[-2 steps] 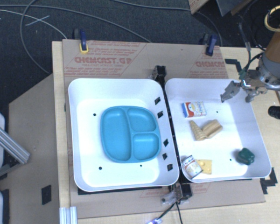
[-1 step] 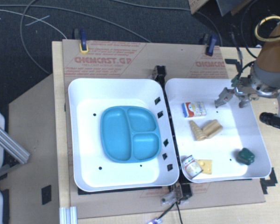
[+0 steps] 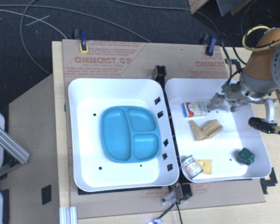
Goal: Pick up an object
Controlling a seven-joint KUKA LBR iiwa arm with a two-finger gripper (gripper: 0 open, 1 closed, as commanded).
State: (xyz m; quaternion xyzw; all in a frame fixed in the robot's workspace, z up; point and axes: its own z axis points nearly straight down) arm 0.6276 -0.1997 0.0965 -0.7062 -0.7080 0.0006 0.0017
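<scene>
A big blue plate (image 3: pixel 129 133) sat in the left bin (image 3: pixel 79 139). In the right bin (image 3: pixel 259 146), the pincer (image 3: pixel 218 101) hung near the far edge. A small carton (image 3: pixel 194 109) lay just left of it, long side pointing at it. I couldn't tell its grip.

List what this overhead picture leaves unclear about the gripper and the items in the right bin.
- Gripper: blurred and small in the camera view; finger state unreadable.
- Carton: print too small to read; contact with the gripper unclear.
- Can: label illegible, sits at the right bin's near rim.
- Arm: cut off by the right edge.
</scene>
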